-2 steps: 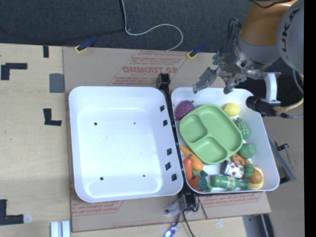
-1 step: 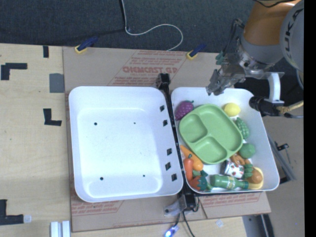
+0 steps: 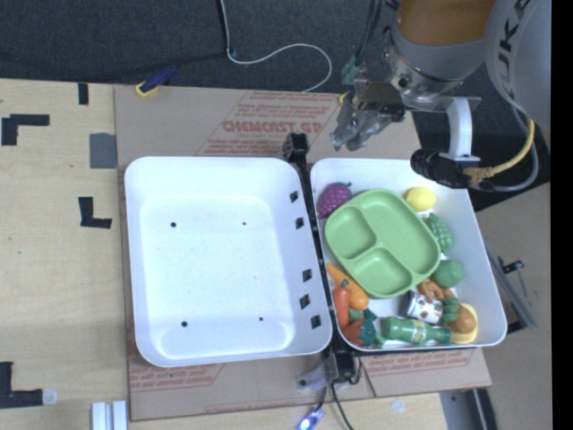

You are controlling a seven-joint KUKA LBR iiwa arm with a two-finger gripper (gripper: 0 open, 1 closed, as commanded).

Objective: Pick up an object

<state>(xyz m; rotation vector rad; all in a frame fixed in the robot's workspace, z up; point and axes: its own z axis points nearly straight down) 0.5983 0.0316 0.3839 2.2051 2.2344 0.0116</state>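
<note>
You are at the very start of the pick, by my reading: the two-finger gripper (image 3: 356,133) hangs above the cardboard just beyond the far rim of the right-hand shallow white bin (image 3: 488,267), with nothing between its fingers, and nothing has been lifted out yet. The fingers look drawn close together at their tips, though at this slant you cannot be sure how wide the gap is. The candidates all lie in that right bin: a green divided plastic tray (image 3: 380,240) takes the middle, a purple toy grape bunch (image 3: 335,195) sits at its near-left corner closest to the gripper, a small yellow round toy (image 3: 419,198) lies beside the tray's far edge, and a heap of orange, red and green toy food (image 3: 403,321) crowds the front. The next move, I judge, calls for bringing the gripper over the bin, choosing one piece, and descending; the grapes look the nearest target. The left-hand shallow white bin (image 3: 143,240) holds nothing to pick. Be warned: the front heap is too jumbled to tell pieces apart, the tray may hide things beneath it, and the arm's upper part is cut off.
</note>
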